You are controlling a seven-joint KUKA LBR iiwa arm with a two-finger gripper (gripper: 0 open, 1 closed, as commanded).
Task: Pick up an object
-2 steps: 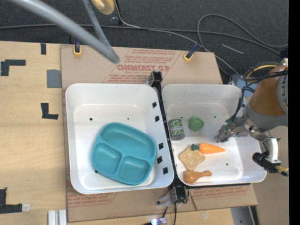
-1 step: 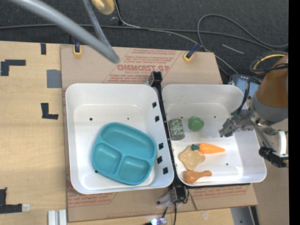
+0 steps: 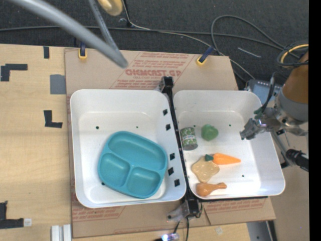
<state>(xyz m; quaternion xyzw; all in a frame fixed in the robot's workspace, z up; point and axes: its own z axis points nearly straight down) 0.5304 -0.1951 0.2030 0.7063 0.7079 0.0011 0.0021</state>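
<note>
The grey arm (image 3: 295, 102) reaches in from the right, its orange band uppermost. Its gripper (image 3: 249, 131) points left and slightly down, low at the frame's right side.

Arm (image 3: 295, 97): one unit, seen at the right edge of the camera view. A rounded orange band is borne above the wrist; below it a smooth grey cylindrical segment is fitted. Wrist section: dark grey metal with small blocky parts; a touch of green is noted at its upper side. Claw (image 3: 248, 133): dark grey, short, angular. Cabling: a yellow loop and thin black leads are seen by the band. A black fitting is mounted lower on the body.
</note>
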